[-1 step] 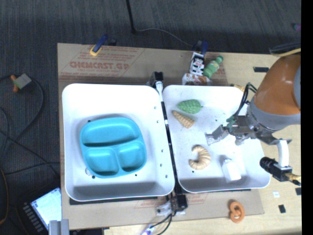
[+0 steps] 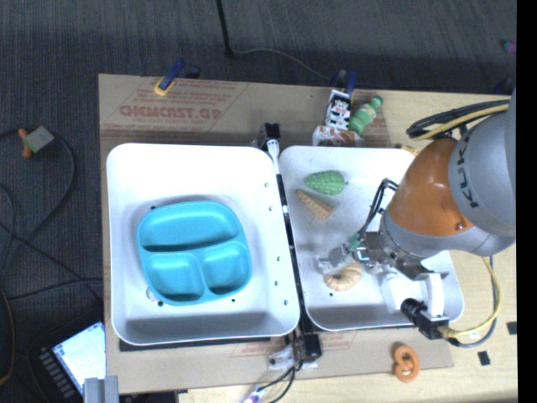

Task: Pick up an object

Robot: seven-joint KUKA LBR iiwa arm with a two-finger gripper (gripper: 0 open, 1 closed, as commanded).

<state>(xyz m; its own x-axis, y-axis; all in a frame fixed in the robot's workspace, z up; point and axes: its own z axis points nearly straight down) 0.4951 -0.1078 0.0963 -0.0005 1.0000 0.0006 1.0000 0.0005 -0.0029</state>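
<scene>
You see the arm [image 2: 453, 196] reaching in from the right over the right bin [image 2: 436, 313]. Its pincer [image 2: 348, 254] hangs low near the bin's middle, just above a tan pastry-like piece [image 2: 342, 279] lying on the bin floor toward the near side; how wide the pincer stands, you cannot tell, and nothing is visibly between its tips. Farther back in that bin lie a green leaf-shaped thing [image 2: 325, 182] and, just nearer, a tan cone [image 2: 314, 203], close together. The left bin [image 2: 126, 225] holds a blue divided tray [image 2: 195, 249]. An orange ring [image 2: 406, 361] sits on the bench [image 2: 252, 112] outside the bins, at the near right.
</scene>
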